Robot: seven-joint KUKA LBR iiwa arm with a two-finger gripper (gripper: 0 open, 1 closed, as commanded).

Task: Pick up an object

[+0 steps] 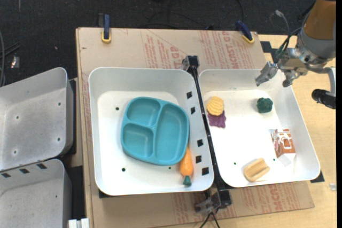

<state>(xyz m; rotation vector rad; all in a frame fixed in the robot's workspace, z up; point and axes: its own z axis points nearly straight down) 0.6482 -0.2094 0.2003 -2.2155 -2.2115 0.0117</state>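
Gripper point(276, 76) open, holding nothing, above right bin point(307, 141) far edge; green toy point(264, 104) lies nearby, unobstructed.

Glossy teal plastic tray point(155, 131), smooth bins point(101, 115)

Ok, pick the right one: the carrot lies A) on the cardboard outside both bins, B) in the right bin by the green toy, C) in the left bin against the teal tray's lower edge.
C: the carrot lies in the left bin, touching the lower edge of the teal tray.
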